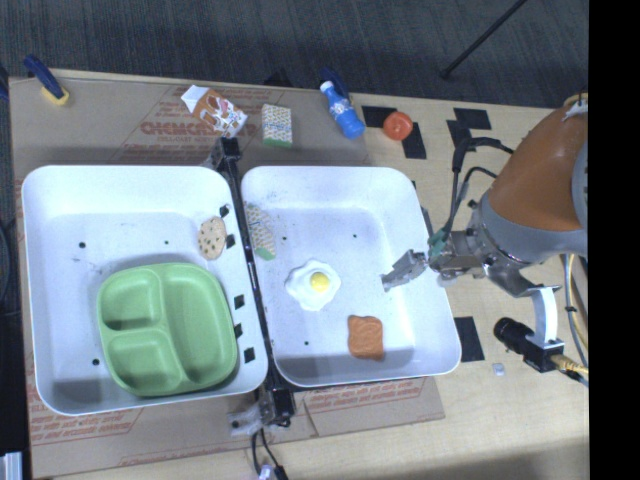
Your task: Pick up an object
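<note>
The right bin (330, 183) holds a fried egg (314, 284) near its middle, an orange toast slice (366, 336) near its front edge, and a pale patterned packet (261, 232) against its left wall. My gripper (404, 269) hangs over the right side of this bin, to the right of the egg and above the toast. Nothing shows between its fingers. The left bin (60, 193) holds a green divided tray (167, 326) and a cookie (211, 237) by its right wall.
Behind the bins on the cardboard lie a snack bag (214, 111), a small green-white box (277, 125), a blue bottle (343, 109) and an orange cap (398, 124). A blue and yellow clamp (46, 79) sits at the far left corner. The arm's grey and orange body (540, 188) stands right of the bins.
</note>
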You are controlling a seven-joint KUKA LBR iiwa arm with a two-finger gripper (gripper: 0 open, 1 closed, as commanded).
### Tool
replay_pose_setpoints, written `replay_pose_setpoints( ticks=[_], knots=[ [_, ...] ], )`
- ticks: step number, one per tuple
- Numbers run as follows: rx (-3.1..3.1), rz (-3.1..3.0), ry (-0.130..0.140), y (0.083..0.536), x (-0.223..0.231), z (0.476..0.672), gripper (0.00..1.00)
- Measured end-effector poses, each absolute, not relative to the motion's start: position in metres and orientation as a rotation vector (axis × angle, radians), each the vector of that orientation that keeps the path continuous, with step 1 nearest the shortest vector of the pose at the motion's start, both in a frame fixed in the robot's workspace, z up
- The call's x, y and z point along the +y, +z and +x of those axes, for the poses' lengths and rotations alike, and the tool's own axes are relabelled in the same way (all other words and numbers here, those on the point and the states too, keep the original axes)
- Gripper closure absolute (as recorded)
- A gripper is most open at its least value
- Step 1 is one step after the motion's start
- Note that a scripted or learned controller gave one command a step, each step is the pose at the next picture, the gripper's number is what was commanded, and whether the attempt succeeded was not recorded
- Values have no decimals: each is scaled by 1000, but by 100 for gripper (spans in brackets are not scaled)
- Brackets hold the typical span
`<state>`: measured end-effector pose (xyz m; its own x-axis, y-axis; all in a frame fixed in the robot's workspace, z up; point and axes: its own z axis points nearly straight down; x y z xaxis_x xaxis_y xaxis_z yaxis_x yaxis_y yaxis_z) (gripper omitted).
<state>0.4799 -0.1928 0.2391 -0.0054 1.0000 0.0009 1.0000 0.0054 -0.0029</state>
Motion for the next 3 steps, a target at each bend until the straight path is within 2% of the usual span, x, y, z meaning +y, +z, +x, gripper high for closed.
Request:
replay_pose_setpoints(
  ticks=[1, 2, 3],
  knots=[
    [-2230, -2213, 2, 91, -172, 476, 0],
    [-2230, -2209, 2, 91, -103, 495, 0],
    [-2227, -2215, 0, 136, -92, 565, 0]
  ],
)
